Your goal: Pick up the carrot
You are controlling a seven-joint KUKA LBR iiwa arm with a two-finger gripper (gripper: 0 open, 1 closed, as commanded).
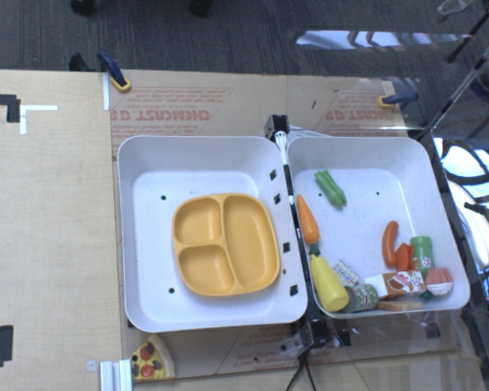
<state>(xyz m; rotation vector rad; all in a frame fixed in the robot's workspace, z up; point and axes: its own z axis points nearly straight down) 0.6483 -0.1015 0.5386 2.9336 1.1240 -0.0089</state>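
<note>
The small orange plastic carrot lies lengthwise against the left wall of the right shallow white bin, its green top touching the yellow plastic squeeze bottle, with a knobbly green toy vegetable near its tip.

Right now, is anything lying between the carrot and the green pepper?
No. In the camera view, the carrot lies by the right bin's left wall, the green pepper up and to its right. Between them is just bare white bin floor.
</note>
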